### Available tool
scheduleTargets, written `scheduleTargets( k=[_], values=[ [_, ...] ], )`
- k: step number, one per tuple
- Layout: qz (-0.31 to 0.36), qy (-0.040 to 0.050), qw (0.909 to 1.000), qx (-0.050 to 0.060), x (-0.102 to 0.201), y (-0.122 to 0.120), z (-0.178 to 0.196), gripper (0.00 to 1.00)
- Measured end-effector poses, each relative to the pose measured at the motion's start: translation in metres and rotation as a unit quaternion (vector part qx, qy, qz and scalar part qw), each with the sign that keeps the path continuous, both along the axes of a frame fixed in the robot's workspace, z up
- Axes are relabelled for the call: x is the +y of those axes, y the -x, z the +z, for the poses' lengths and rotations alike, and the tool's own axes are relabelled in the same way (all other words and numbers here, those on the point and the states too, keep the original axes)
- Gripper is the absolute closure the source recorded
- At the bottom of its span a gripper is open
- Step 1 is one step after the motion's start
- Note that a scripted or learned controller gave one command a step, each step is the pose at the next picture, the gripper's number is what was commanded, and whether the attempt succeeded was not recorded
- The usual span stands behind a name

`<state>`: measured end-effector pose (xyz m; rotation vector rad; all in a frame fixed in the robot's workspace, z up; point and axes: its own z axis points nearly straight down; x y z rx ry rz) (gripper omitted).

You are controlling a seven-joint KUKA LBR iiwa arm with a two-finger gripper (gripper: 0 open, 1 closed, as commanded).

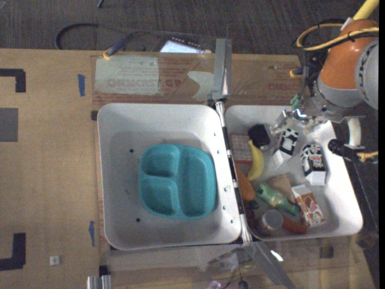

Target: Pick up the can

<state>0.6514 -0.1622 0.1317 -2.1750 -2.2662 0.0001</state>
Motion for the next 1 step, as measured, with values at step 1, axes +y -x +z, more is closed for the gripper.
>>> scheduleTargets(
  k=[1],
  values=[
    [-0.002, 0.0053, 0.9999, -0.009, 0.0204, -0.0022, -0.0249, 0.00]
  ],
)
